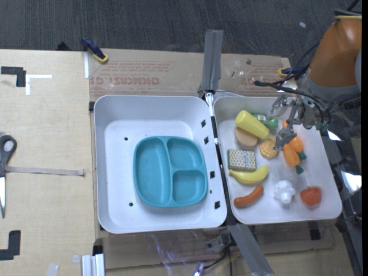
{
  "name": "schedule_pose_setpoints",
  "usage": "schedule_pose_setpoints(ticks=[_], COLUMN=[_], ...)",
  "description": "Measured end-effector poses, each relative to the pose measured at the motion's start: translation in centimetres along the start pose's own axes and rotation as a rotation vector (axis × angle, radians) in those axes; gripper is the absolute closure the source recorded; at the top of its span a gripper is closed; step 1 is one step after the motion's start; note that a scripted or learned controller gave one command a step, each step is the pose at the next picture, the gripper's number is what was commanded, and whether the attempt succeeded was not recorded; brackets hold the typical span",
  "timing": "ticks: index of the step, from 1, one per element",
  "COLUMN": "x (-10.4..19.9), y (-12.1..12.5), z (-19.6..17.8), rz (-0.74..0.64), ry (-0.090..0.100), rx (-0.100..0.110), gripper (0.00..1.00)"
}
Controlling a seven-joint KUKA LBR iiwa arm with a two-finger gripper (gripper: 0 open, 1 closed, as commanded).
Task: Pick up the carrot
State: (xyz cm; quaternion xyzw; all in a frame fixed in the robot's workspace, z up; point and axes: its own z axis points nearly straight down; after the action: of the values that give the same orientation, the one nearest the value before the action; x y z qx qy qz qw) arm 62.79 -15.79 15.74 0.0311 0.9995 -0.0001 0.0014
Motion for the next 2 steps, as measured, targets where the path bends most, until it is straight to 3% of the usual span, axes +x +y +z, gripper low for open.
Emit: schedule_pose_setpoints(ticks=[1, 2], x=[0.5, 0.3], y=[-2.8, -2.7], z=[6.4, 5.2], rz=[-0.013, -0.018], ry=[-0.001, -0.009], rx=[0.000, 0.002], gripper=[0.00, 1.00])
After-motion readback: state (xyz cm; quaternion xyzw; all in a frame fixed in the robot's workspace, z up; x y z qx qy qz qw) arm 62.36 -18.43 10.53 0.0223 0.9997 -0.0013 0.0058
